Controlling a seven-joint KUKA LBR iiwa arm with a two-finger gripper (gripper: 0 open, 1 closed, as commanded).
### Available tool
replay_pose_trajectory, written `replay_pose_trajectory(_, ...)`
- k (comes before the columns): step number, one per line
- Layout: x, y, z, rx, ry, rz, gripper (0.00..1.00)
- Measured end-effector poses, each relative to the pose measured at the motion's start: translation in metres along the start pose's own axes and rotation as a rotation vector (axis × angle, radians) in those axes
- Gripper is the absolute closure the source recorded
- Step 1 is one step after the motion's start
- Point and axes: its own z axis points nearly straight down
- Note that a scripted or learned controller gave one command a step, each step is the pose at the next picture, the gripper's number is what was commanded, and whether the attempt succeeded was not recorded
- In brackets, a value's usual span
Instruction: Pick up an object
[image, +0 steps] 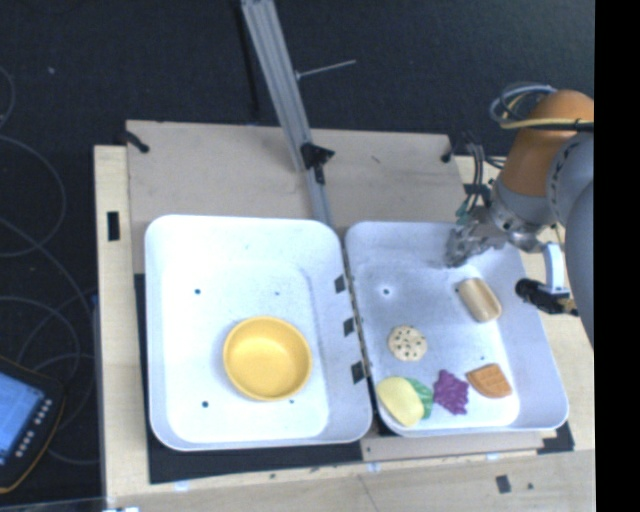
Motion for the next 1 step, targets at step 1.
replay_pose_trajectory(1, -0.0021, 0.0073, -0.0646, -0.005, 0.004, 0.006, 1.00)
